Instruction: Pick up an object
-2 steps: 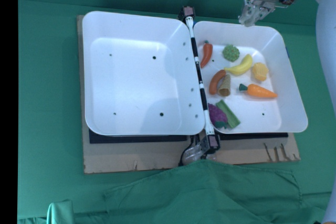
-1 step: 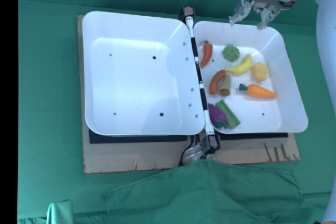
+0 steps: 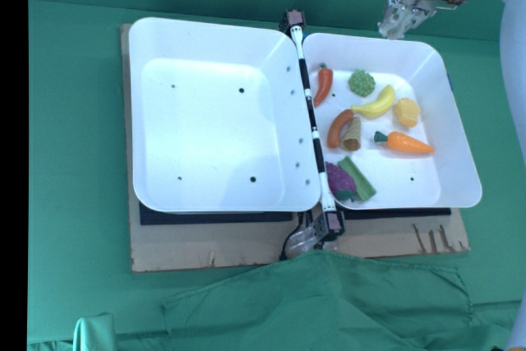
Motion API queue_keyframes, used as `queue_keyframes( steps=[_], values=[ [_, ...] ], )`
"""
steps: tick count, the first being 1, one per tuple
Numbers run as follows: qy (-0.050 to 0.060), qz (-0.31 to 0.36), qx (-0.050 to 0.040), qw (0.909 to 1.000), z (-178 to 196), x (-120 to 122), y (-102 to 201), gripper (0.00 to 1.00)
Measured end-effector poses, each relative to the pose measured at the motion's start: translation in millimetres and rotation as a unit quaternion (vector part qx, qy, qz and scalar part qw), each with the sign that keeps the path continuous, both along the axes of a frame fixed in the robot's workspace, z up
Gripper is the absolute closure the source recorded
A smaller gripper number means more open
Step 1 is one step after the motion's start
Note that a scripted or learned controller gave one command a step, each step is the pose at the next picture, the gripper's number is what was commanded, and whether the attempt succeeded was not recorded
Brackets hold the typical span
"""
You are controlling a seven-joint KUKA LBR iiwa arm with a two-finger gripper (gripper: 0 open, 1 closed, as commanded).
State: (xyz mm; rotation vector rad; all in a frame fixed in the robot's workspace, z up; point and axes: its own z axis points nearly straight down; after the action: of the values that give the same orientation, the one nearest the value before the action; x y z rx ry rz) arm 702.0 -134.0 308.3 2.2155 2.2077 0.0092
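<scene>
Hovering above the far rim of the right bin, the pincer carries nothing; whether it is parted is hard to tell. Nothing is picked yet: the banana and carrot lie inside that bin.

A cardboard sheet lies on the green cloth under both bins. A black-and-white striped bar runs along the seam between the bins, with a dark clamp at its far end. Rumpled green fabric lies at the near edge.
</scene>
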Motion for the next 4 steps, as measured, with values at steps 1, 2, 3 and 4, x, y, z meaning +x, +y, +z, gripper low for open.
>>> queue_keyframes(
  steps=[1, 2, 3, 4],
  values=[
    [-0.003, -0.001, -0.0018, 1.0, 13.9, 0.8, -0.8, 1.0],
    [-0.006, -0.002, -0.0035, 1.0, 28.2, 1.5, -1.4, 1.0],
    [-0.005, -0.002, -0.0039, 1.0, 27.7, 1.5, -1.7, 0.0],
    [-0.009, -0.003, -0.0052, 0.9999, 42.5, 2.3, -2.0, 1.0]
  ],
)
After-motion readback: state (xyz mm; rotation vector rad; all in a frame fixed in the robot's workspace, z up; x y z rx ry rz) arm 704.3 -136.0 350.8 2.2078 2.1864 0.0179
